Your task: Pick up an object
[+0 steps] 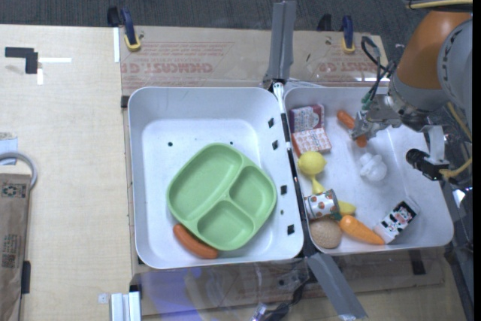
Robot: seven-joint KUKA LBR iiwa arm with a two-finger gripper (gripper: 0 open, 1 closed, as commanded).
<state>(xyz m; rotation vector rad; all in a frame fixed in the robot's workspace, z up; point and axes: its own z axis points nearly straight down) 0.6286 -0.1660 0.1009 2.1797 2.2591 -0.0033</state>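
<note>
- camera view: i see the grey arm with the orange band [425, 49] reaching in from the right over the far end of the right white bin [428, 237].
- the two-finger gripper [362, 125] sits low at the upper part of the right bin, its tip right at a small orange carrot-like piece [347, 119]. looks touching or just beside it, can't settle which.
- fingers: i cannot tell if they are spread or closed, too small and dark from here, and i can't confirm anything between them.
- just below the gripper lies a white lumpy object [372, 167], apart from the tip.
- right bin, near the divider: a red-and-white printed packet [310, 130], under it a yellow lemon-shaped toy [311, 162], then a small printed can [321, 203] lying on its side.
- near end of the right bin: a round tan cookie-like disc [325, 234], beside it a bigger orange toy carrot [359, 229], and a small black-and-white carton [397, 219] by the right wall.
- left white bin [150, 162]: a green three-compartment plastic plate [222, 195], tilted in the middle.
- an orange-red sausage-shaped toy [195, 241] lies at the plate's near-left edge, touching or just beside it.
- both bins rest on a sheet of brown cardboard [195, 60].
</note>
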